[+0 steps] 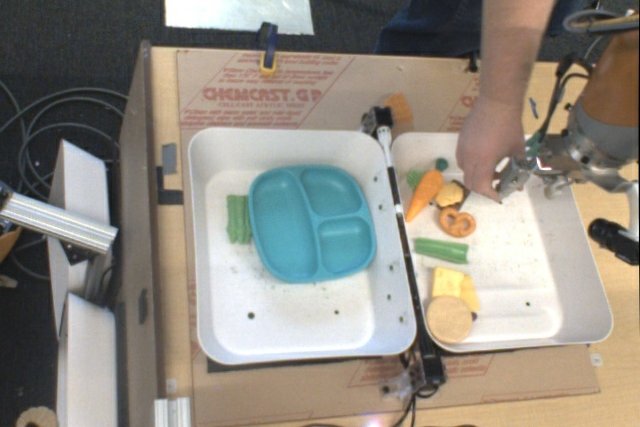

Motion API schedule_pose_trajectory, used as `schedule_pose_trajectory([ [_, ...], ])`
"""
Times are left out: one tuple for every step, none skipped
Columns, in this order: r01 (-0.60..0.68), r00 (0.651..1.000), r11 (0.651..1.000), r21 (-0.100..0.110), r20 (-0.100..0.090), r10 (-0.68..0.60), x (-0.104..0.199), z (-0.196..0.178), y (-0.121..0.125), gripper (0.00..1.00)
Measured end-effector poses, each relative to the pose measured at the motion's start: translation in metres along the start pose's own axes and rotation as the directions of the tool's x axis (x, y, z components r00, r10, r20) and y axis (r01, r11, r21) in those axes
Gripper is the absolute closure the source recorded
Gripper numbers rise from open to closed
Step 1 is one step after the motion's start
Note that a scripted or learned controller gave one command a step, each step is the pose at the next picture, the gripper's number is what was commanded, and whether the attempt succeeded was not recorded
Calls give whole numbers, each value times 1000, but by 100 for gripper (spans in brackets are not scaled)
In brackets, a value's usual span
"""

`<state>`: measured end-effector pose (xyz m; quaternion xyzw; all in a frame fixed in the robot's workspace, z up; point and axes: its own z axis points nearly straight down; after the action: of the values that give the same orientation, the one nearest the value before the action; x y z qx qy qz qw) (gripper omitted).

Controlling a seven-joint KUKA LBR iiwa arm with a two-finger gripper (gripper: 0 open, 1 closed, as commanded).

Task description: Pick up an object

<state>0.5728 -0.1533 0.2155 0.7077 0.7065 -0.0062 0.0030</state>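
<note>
The right bin (560,305) holds toy foods: an orange carrot (423,194), a yellowish lump (450,193), an orange pretzel ring (458,223), a green bar (441,250), a yellow block (453,286), a tan round disc (449,319) and a small green piece (441,165). My gripper (516,175) hangs over the bin's upper middle, to the right of the lump and pretzel, with nothing seen in it. A person's hand (484,163) reaches down into the same bin, right beside the gripper.
The left bin (215,315) bears a teal divided plate (312,222) and a green bar (237,218) beside it. A black divider rail (400,235) runs between the bins. The person's forearm (515,25) crosses the bench's far edge. Cables hang near my wrist (560,85).
</note>
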Motion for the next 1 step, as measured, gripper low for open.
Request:
schedule_pose_trajectory([
  [0, 1000, 1000, -6, -10, 0, -51, 68, 42, 0],
])
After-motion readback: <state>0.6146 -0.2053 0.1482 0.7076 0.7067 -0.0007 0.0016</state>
